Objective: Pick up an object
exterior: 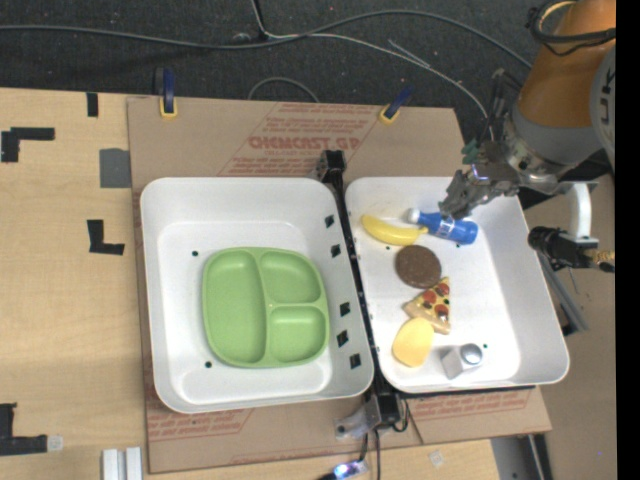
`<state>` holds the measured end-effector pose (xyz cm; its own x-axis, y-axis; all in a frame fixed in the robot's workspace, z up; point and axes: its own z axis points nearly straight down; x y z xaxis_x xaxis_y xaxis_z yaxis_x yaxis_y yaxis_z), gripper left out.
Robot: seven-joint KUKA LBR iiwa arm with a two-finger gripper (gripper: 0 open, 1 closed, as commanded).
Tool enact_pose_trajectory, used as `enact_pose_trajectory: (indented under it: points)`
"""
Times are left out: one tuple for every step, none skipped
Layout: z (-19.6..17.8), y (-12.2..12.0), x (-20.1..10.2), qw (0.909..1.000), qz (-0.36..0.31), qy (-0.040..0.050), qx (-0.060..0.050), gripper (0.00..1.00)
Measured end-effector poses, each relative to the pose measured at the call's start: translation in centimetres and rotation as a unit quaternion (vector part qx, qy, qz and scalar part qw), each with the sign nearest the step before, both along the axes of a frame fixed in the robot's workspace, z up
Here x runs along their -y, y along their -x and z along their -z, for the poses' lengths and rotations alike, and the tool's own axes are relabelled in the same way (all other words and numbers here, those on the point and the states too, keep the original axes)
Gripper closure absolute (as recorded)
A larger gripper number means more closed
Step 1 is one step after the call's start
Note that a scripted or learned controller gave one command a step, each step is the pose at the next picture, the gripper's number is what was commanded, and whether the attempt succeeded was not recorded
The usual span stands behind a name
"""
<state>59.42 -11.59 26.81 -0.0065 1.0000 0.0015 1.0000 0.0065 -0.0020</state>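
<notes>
gripper (458,200) over blue bottle (447,228); near right bin (535,298) far edge

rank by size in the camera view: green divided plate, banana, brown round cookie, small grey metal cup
1. Green divided plastic plate, by far the largest.
2. Yellow banana.
3. Brown round cookie, close to the banana in area; unsure.
4. Small grey metal cup, the smallest.

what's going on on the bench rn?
The arm reaches in from the right, its pincer low over the right bin, just above a blue bottle lying beside a banana. A cookie, pizza slice, lemon and grey cup lie nearer. A green plate sits in the left bin.
</notes>
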Motion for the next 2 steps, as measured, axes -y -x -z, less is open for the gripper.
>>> enact_pose_trajectory:
  points:
    - [1.6,-0.3,-5.8,1.0000,0.000,0.0003,-0.001,1.00]
    - [1.8,-2.3,-10.9,1.0000,0.000,0.0003,0.000,1.00]
